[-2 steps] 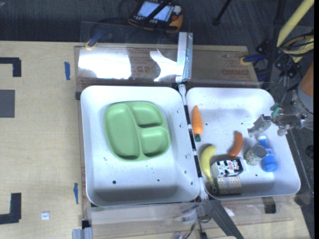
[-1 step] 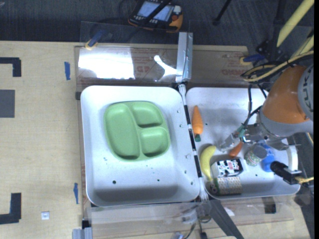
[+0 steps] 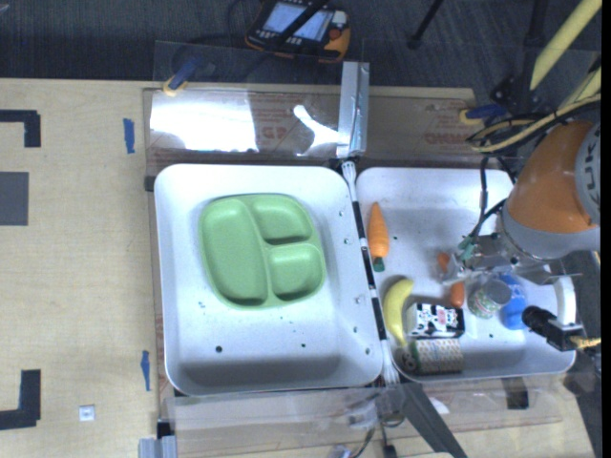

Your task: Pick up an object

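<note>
The right bin holds an orange carrot by its left wall and a yellow banana below it. A black-and-white patterned block lies next to the banana, above a grey meshed piece. My gripper is low over the middle right of this bin, under the arm's orange band. Right beside it are small orange bits, a clear roundish object and a blue object. The wrist hides what lies directly beneath it.
The left bin carries a green divided plate. A metal divider and clear sheet stand behind the bins. A black cable part crosses the right bin's right rim. The upper part of the right bin is bare white floor.
</note>
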Available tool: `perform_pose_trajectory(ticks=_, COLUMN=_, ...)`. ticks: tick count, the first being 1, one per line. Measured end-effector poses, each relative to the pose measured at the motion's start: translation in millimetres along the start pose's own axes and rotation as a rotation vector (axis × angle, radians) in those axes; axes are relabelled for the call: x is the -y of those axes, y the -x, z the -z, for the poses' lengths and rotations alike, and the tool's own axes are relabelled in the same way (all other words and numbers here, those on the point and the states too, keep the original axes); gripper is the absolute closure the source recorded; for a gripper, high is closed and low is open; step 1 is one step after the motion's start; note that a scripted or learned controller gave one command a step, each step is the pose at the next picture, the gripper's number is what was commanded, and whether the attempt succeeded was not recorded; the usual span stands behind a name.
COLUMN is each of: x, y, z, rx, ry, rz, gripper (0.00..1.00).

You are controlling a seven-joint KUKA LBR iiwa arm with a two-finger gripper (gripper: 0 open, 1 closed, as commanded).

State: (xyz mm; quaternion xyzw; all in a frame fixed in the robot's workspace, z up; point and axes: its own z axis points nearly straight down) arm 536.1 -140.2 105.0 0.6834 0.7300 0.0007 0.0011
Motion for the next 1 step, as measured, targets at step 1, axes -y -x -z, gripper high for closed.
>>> perform_pose_trajectory(ticks=1, x=-15.9, y=-33.5, z=125.3, rx=0.0, ry=-0.001, rz=0.033, gripper=1.0)
